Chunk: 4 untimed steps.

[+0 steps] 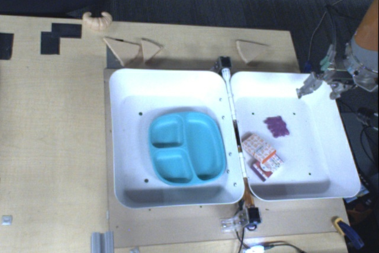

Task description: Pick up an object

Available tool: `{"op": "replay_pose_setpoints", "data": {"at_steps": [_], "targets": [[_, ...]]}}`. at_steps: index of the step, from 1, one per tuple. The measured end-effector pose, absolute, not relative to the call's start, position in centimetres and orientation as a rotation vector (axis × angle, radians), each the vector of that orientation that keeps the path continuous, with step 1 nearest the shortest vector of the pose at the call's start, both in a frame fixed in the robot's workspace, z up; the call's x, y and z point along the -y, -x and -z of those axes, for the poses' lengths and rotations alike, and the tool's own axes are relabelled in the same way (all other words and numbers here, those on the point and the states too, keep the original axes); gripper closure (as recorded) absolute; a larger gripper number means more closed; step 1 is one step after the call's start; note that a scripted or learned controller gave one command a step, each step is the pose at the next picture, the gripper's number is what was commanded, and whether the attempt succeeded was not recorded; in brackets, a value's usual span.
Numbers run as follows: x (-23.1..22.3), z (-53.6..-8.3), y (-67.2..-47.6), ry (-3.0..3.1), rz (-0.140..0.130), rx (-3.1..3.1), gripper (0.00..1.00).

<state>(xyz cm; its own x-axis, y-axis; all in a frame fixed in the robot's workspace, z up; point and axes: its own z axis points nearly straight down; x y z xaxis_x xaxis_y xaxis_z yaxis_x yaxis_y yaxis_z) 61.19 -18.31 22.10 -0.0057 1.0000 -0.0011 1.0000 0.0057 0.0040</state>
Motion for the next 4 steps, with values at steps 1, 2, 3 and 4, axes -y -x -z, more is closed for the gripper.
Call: {"op": "replay_pose_setpoints", "data": {"at_steps": [1, 2, 3, 4], "targets": [[14.7, -10.0, -58.9, -2.215, -0.001, -2.229, 0.0], [14.7, -11.2, -59.1, -2.208, -0.006, -2.228, 1.0], [19.0, -13.5, -52.5, -2.218, -0.001, -2.222, 1.0], [19.1, -18.1, -50.6, -2.218, -0.003, -2.221, 1.0]]}}
